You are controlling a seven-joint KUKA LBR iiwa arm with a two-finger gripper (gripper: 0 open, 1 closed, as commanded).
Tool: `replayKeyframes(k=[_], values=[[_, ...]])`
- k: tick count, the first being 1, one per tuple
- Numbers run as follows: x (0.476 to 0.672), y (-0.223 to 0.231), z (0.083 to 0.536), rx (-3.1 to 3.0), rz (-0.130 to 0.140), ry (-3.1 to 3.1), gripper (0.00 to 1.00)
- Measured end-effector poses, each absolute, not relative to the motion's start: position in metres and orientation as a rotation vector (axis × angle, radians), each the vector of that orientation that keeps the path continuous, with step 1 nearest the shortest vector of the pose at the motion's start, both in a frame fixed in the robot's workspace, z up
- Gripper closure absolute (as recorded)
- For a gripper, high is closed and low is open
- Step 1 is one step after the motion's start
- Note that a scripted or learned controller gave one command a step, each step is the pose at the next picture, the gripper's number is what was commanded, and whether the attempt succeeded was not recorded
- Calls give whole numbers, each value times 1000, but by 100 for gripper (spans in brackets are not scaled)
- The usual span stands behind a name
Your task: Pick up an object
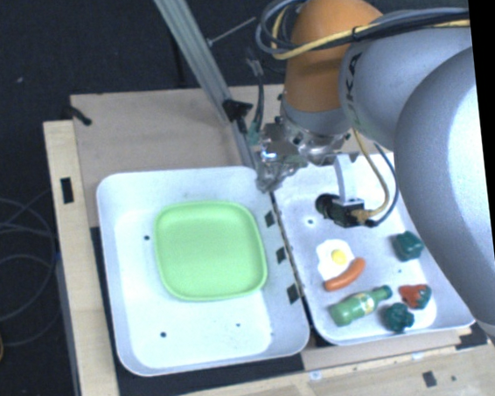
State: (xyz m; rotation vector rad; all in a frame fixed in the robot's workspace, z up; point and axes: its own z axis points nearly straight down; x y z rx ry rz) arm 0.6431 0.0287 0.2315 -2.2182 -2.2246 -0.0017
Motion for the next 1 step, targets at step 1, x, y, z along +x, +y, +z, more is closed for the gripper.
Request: replayKeyframes(k=[1], values=[[648,86,238,-2216,-2,-2226,100]])
